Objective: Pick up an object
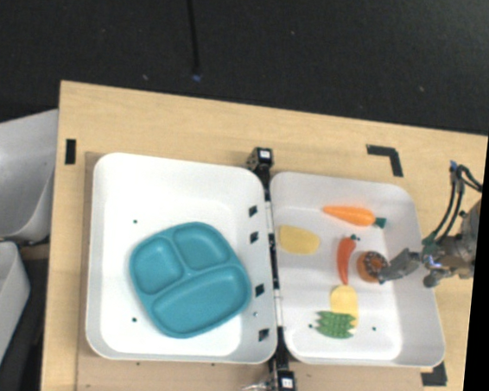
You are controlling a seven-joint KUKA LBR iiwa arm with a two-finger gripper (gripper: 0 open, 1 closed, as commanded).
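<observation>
As seen from above at a slant: a pale wooden bench (191, 128) carries two shallow white bins side by side, joined along a middle seam.
Left bin (115, 185): holds one teal divided plate (188, 278), three compartments, lying flat and askew, well apart from the toy food.
Right bin (413, 329): holds the pickable things, scattered loosely so each has bare floor around it.
Toy carrot (349, 214): orange, lying flat near the far wall.
Yellow piece (297, 239): a flat oval near the seam, possibly a toy potato or lemon.
Red chilli (344, 256): lying lengthwise mid-bin, just beside a small round orange-brown object (371, 263).
Yellow and green pieces: a yellow lump (345, 299) touches a green leafy toy (335, 325) near the front.
Gripper (393, 267): reaches in low from the right, tip at the round object; whether the fingers are spread or closed I cannot tell.
Likely target: the round object, judging by the tip's position.
</observation>
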